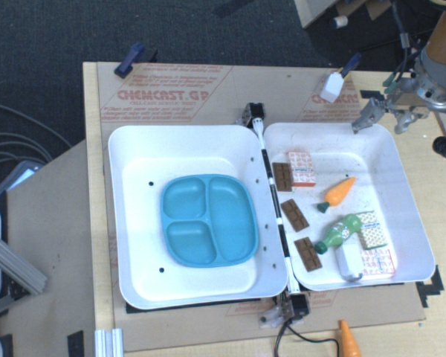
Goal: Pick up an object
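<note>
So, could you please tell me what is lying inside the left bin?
The left bin holds one blue divided plate, lying flat with nothing in its three compartments. Small dark dots show on the bin floor beside it. Whatever is under the plate is covered.

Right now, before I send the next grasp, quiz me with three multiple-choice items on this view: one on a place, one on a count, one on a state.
1. Where is the blue tray?
A. left bin
B. right bin
C. on the bench outside the bins

2. How many brown bars lie along the right bin's left side?
A. one
B. three
C. five

3. What is between the gripper's fingers?
A. the carrot
B. the green bottle
C. nothing

Answers: 1 A, the tray sits in the left bin. 2 B, three bars. 3 C, the gripper hangs open over the bin's far rim, while the carrot and bottle lie in the bin.
</note>
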Controlling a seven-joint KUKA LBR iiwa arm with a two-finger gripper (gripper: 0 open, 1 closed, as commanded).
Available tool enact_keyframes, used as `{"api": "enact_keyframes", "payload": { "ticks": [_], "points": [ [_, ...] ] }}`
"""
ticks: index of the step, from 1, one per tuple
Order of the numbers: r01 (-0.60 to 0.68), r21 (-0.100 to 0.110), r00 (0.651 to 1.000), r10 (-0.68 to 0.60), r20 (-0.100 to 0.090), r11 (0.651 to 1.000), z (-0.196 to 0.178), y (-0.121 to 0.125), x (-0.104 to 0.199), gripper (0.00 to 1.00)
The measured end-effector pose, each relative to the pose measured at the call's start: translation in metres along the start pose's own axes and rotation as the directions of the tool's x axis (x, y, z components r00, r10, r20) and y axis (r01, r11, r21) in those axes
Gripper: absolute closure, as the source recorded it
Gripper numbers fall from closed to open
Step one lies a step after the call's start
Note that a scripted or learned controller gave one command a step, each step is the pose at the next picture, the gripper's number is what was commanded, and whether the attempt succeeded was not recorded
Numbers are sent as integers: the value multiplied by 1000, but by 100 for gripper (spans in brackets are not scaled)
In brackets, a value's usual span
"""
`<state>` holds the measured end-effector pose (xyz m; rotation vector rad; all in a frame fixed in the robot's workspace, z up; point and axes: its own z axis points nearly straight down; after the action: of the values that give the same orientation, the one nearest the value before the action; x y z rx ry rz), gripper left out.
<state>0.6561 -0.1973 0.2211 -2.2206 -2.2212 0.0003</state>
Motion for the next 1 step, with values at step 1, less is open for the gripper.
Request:
{"api": "enact_keyframes", "payload": {
  "ticks": [1],
  "points": [
    [-1,0,1000,1,0,1000,120,-40,27,0]
  ]
}}
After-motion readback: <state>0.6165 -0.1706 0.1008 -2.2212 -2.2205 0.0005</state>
